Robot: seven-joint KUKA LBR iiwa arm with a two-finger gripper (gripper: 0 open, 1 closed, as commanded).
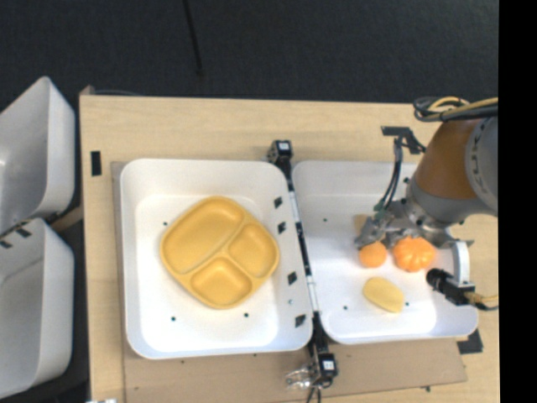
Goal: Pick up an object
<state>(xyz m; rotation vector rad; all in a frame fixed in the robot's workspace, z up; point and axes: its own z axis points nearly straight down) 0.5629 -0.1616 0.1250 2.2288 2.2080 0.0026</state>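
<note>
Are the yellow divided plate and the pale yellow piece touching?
Apart. The camera view shows the yellow divided plate in the left bin and the pale yellow piece in the right bin.

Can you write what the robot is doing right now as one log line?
task: pick up an object | claw: low in right bin, by orange ball | holding: unclear | left bin: yellow tray

Divided plate in left bin

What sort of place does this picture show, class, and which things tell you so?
Probably a robotics lab test bench: a robot arm reaches over two white bins holding toy-like items, a yellow divided plate and orange pieces.
</note>
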